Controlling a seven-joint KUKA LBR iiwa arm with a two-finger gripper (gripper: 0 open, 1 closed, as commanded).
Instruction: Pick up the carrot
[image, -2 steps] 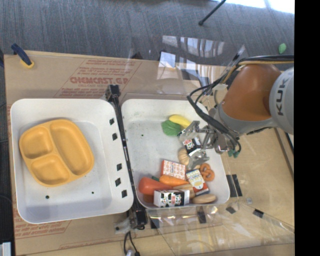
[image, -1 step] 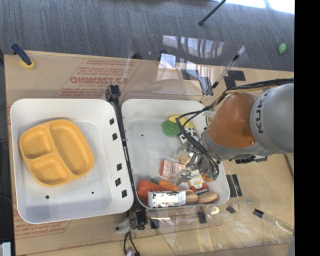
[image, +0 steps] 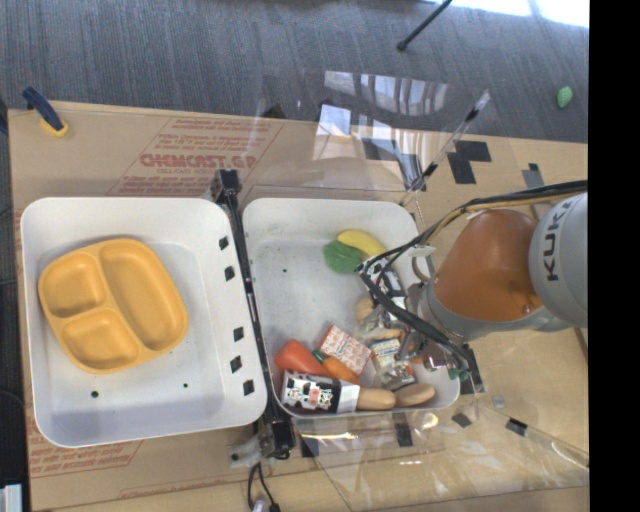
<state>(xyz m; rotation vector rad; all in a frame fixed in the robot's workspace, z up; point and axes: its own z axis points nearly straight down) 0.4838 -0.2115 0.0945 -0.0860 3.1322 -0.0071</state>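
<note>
The carrot is an orange piece lying near the front left of the right bin, beside a red-and-white packet. My gripper is low in the same bin, right of the packet and a short way right of the carrot. It sits among cables and small packets, and the grey wrist with its orange band hangs over the bin's right wall. Nothing orange shows at the gripper.
A yellow banana and a green item lie at the bin's back. A black-and-white box and tan rolls line the front wall. The left bin holds a yellow divided plate.
</note>
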